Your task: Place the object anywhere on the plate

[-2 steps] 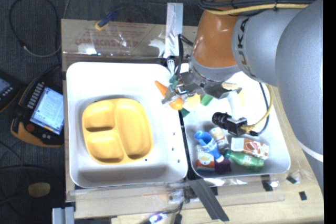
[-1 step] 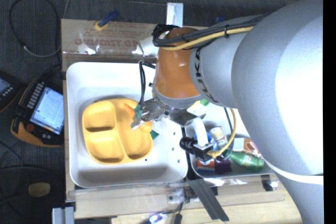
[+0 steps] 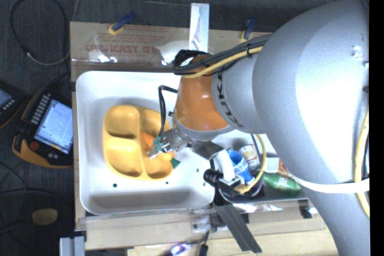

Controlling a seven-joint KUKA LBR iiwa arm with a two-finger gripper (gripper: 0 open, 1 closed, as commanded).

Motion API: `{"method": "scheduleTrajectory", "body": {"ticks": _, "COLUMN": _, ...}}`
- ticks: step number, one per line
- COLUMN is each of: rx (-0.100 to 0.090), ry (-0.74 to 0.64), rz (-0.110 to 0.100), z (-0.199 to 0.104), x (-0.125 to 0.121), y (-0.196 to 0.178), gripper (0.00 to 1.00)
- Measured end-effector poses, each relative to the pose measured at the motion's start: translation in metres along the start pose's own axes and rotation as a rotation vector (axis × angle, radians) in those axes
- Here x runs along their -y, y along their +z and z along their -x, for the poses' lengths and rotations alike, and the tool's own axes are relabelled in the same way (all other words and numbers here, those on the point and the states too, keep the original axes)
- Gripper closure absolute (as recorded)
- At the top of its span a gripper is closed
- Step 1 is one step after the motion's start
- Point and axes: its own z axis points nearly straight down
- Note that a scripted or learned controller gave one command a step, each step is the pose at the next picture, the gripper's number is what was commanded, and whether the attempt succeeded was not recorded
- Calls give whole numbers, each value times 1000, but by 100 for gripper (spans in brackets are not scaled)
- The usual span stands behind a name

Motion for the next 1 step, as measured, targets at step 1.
{"method": "scheduleTrajectory", "body": {"ticks": 1, "rx": -2, "ry": -4, "rz": 4, "z": -2, "x": -2, "y": -2, "gripper": 0}}
